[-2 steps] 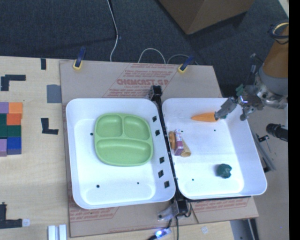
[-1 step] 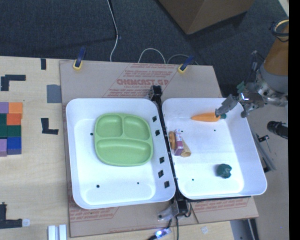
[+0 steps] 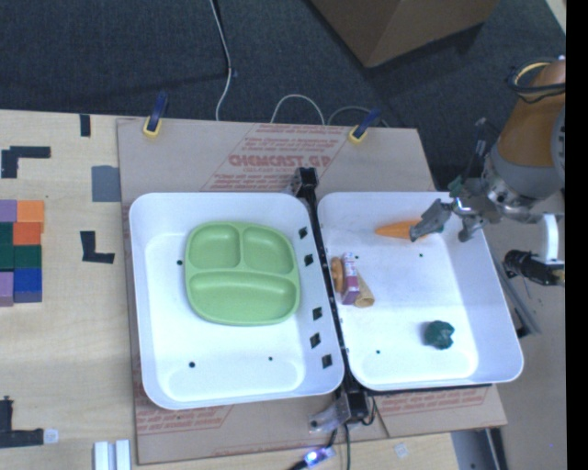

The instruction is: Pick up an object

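Observation:
An orange carrot-shaped piece (image 3: 395, 229) lies near the back of the right bin (image 3: 478, 303). A small pile of toy food, pinkish and tan (image 3: 350, 281), rests by that bin's left wall. A dark green lump (image 3: 439, 334) sits toward the front right. My gripper (image 3: 447, 223) hangs over the back right corner of the right bin, its two dark fingers spread apart, one finger tip close to the carrot's blunt end. Nothing is between the fingers.
The left bin (image 3: 156, 303) holds a green divided plate (image 3: 243, 274). Black clips run along the seam between the bins (image 3: 317, 303). Coloured blocks (image 3: 22, 252) lie on the bench at far left. A cardboard box (image 3: 404, 23) stands at the back.

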Controlling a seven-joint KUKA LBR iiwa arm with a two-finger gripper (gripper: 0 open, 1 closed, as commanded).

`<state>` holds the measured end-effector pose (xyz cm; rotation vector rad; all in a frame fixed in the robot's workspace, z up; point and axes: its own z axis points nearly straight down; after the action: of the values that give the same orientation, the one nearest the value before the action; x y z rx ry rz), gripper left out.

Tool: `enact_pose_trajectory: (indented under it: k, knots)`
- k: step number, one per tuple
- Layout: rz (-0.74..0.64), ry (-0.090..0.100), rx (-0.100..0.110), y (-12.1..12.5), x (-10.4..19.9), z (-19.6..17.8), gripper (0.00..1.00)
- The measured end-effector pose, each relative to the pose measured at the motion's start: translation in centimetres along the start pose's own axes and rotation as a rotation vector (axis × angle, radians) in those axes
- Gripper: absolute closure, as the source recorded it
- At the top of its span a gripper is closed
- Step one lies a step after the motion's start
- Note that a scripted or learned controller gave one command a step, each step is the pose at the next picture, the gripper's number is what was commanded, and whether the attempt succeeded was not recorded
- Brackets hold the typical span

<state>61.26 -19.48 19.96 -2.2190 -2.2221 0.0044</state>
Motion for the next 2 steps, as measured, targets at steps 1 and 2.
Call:
enact_pose_trajectory:
  k: [1, 2]
  knots:
    - [-0.002, 0.0, 0.0, 0.2, 0.5, 6.2, 0.0]
    - [-0.001, 0.0, -0.001, 0.2, 0.6, 11.4, 0.0]
